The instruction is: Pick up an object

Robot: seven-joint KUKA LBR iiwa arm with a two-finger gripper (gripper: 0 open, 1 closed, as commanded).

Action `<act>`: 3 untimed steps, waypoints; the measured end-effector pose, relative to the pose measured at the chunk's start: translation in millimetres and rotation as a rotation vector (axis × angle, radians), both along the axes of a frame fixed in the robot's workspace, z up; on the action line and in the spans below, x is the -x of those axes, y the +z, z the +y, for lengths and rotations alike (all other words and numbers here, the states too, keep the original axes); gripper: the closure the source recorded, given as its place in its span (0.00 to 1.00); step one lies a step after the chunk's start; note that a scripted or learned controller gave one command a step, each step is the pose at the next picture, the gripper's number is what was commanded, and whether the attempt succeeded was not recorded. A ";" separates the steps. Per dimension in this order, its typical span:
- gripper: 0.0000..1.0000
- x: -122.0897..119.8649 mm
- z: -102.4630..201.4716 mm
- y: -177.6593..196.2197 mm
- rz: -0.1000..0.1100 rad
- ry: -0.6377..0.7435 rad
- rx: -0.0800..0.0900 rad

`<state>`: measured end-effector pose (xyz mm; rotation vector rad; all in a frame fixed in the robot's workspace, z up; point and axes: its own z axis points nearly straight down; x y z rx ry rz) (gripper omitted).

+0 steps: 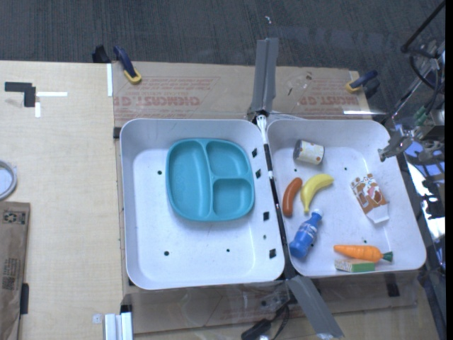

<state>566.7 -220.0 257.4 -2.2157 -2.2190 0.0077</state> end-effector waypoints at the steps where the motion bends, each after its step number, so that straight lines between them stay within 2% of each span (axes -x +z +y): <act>1: 0.00 -6.6 38.1 -149.0 -0.003 -0.075 0.000; 2: 1.00 -6.2 37.5 -144.6 0.004 -0.075 0.000; 3: 1.00 -34.3 93.3 -41.4 -0.001 -0.153 0.003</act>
